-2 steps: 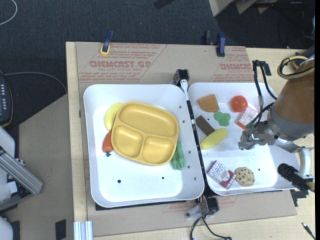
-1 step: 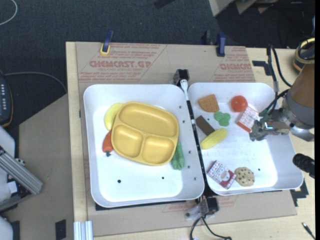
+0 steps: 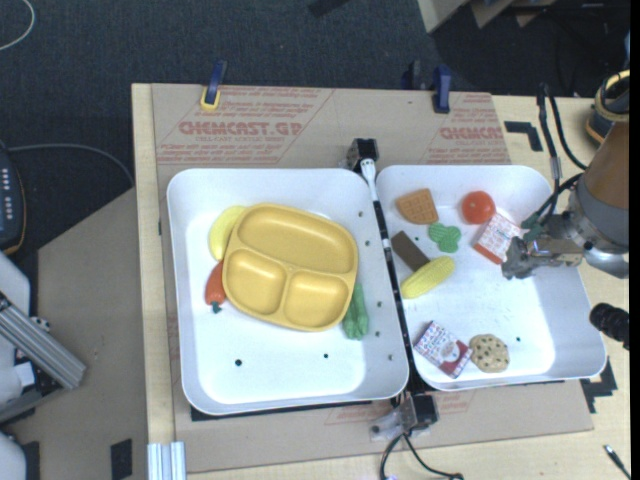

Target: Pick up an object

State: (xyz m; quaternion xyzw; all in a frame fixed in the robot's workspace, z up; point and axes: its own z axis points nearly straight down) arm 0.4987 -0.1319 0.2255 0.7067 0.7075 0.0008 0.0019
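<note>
Cardboard-topped table (image 3: pixel 300 118), two white bins, arm in from the right.
I see the tool (image 3: pixel 517 261) low in the right bin (image 3: pixel 560 338), just beside the red-and-white packet (image 3: pixel 495 236); I cannot tell whether it is wide or narrow. Near the divider lies the yellow corn (image 3: pixel 427 277), long axis slanting up to the right, touching the brown bar (image 3: pixel 409 251).

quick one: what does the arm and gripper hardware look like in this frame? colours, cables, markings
The arm is a rounded grey body with an orange-brown band above the wrist and a pale silver-grey collar below it. The gripper is small, dark metal-grey and blocky. Black cables loop along the arm's upper side. No markings are legible at this size.
</note>
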